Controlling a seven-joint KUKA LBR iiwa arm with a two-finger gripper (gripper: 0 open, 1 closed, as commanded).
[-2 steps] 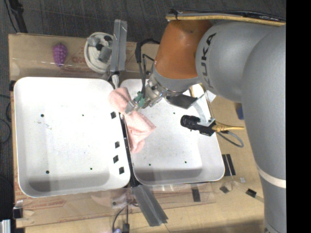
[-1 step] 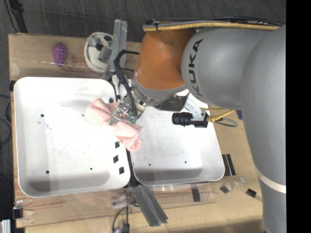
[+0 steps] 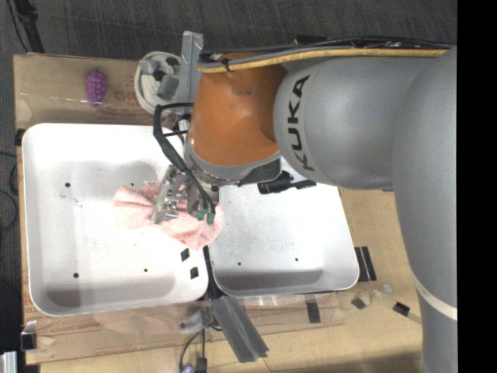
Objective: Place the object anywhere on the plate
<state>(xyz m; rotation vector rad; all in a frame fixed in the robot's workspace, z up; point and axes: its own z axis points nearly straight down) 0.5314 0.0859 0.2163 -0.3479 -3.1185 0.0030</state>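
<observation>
A pale pink plate (image 3: 132, 201) lies in the left bin (image 3: 70, 239), near its right wall, and part of it is hidden under the arm. My gripper (image 3: 172, 198) hangs low over the plate's middle, its metal body pointing down at it. A small green bit (image 3: 208, 217) shows by the plate's right edge, just beside the gripper; I cannot tell what it is or whether it is held. The orange band and grey wrist (image 3: 233, 115) cover the space above.
The right bin (image 3: 272, 247) sits beside the left one, half covered by the arm. A small purple object (image 3: 95, 86) lies on the bench behind the left bin, next to a round white fixture (image 3: 155, 80).
</observation>
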